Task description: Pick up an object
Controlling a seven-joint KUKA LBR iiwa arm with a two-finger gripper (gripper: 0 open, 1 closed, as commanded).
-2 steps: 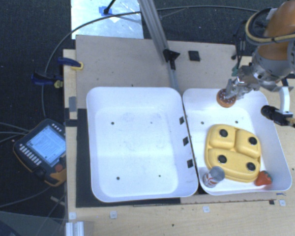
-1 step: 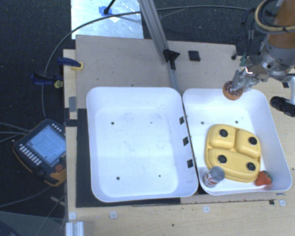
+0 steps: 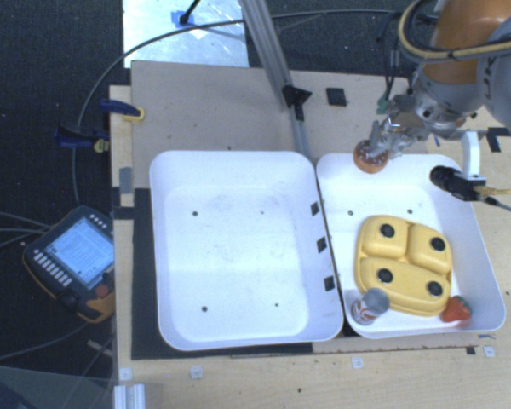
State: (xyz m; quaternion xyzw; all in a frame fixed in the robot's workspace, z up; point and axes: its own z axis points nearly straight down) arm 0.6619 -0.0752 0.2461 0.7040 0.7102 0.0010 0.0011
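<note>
My gripper hangs over the far edge of the right bin. A small round orange-brown object sits at its fingertips, which look shut on it, lifted just above the bin's rim. Lower in that bin lies a large yellow four-lobed piece with dark dots. At the bin's near edge are a small grey-topped round thing and a red piece.
The left bin adjoins the right one, with black clips along the shared wall. A slanted metal pole crosses the far bench. A teach pendant lies off the bench to the left.
</note>
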